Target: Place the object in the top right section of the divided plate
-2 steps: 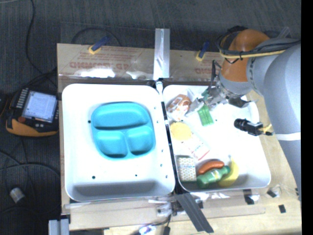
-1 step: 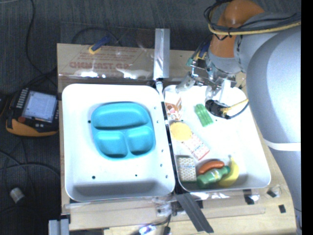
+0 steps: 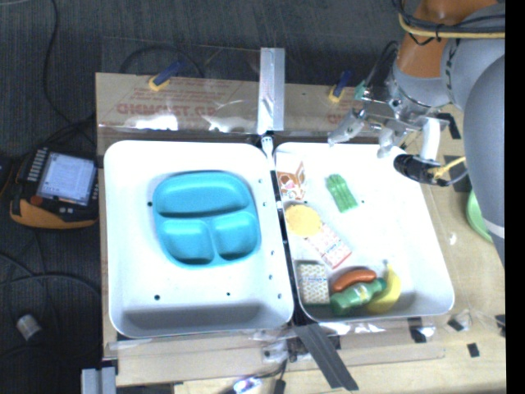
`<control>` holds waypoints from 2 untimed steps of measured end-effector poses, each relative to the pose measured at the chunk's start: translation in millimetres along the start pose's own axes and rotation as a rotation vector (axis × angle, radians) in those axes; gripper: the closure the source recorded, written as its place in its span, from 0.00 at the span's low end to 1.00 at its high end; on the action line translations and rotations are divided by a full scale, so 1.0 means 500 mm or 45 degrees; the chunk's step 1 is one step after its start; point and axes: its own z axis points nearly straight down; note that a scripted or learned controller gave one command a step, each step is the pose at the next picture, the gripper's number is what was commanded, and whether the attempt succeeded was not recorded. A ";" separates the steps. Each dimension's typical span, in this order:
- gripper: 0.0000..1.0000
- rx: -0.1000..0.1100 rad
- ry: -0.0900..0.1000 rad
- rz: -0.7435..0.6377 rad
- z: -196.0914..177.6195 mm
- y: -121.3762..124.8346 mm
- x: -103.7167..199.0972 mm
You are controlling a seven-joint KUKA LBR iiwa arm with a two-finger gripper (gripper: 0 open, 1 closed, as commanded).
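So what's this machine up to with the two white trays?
A robot arm is sorting toy items. Its gripper hangs over the far edge of the right bin with nothing between its fingers. The toys, including a green piece, a yellow disc and a banana, lie in that bin. The blue divided plate sits in the left bin, with nothing in it yet.

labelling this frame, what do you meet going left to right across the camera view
handheld device with screen → blue divided plate → yellow round piece → green ridged piece → claw
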 end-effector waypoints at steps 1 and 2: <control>0.00 -0.002 -0.001 -0.171 -0.144 0.007 -0.031; 0.00 -0.001 -0.001 -0.172 -0.144 0.006 -0.030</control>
